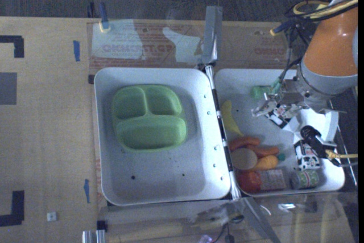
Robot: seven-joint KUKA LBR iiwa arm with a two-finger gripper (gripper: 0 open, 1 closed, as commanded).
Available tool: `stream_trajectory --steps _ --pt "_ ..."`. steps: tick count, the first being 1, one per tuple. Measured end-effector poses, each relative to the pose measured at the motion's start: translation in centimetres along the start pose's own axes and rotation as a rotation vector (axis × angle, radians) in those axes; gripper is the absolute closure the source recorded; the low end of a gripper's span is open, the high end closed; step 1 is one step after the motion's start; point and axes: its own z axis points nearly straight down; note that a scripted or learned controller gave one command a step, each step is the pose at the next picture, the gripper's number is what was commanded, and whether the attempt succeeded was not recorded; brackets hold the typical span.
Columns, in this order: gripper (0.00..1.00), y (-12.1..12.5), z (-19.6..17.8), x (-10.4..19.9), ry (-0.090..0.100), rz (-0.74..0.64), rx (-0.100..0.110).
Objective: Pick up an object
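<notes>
The metal two-finger pincer (277, 106) hangs over the right shallow white bin (245, 81), in its far right part, under the grey arm with the orange band (331, 45). Whether it is spread or pressed together, one cannot tell; nothing is seen pinched in it.

No object is lifted yet, so the step in hand seems to be the choosing and the approach. Just left of the pincer lies a small green object (259, 90). Farther left, near the bin's left wall, lies a yellow banana-shaped toy (228, 118). At the near side the things are crowded: an orange carrot-like piece (245, 141), a round beige piece (245, 158), a red round piece (249, 181) and a small tin can (306, 180).

A good try would probably aim at a thing standing apart, such as the banana toy or the green object, come down straight over its middle, and close across its narrow side. In the crowded corner the neighbours may be pushed.

The left white bin (108, 139) holds a green divided plastic plate (149, 116).
</notes>
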Motion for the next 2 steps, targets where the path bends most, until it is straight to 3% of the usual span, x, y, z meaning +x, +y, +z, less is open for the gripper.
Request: stream_trajectory --steps 1,2 --pt "0.00 4.1 9.8 -6.0 -0.012 -0.056 -0.036" --pt "0.00 2.8 10.4 -7.3 -0.012 -0.092 -0.055"
